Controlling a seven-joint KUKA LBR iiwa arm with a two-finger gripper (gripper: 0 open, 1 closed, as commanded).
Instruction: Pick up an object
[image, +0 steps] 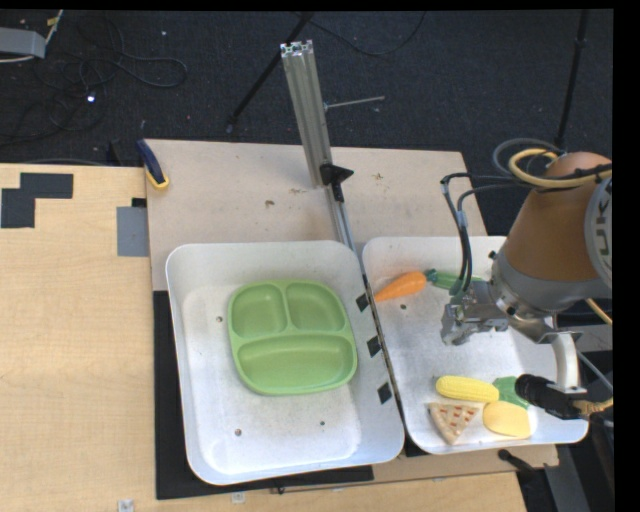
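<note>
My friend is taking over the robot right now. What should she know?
End effector: low over the right bin, near its middle; whether it is open or shut is unclear, and nothing shows in its grip.
Things in the right bin: carrot at the upper left, corn, pizza slice and a yellow piece along the near edge.
Left bin: holds a green divided plate.
Done: nothing picked up yet.
Left: close on one toy and lift it; the carrot and the corn lie closest.

Far back, dark carpet (150, 60) carries loose cables (140, 70). A pale wood bench (70, 350) fills the left, with a tan board (250, 190) beside it. A metal post (308, 110) rises from the board.
</note>
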